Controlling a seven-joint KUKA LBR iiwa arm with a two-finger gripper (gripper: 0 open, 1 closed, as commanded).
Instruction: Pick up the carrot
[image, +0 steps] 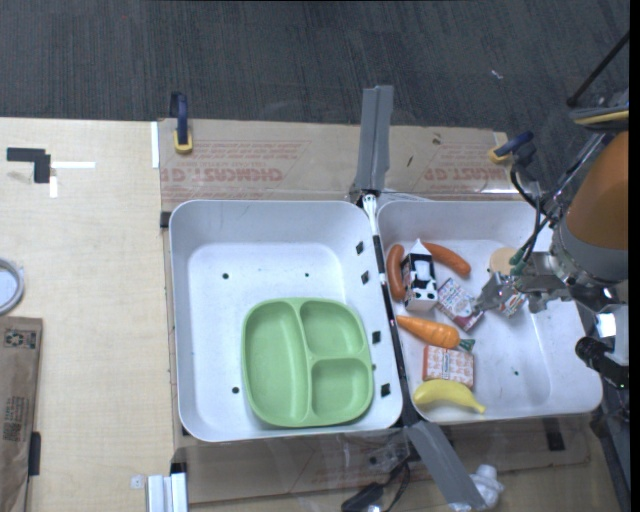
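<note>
Bright even overhead light, soft faint shadows; mild glare on white bins; sharp focus

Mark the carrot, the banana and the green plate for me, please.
carrot (428, 330), camera view, middle of its orange body.
banana (447, 396), camera view, middle of its yellow curve.
green plate (262, 362), camera view, bare floor of its long left compartment.

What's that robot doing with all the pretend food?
The robot arm reaches in from the right, its gripper hanging over the right bin. It is meant to pick up the carrot, which lies on the bin floor, apart from the gripper. A banana lies nearby, and a green plate sits in the left bin.
</note>
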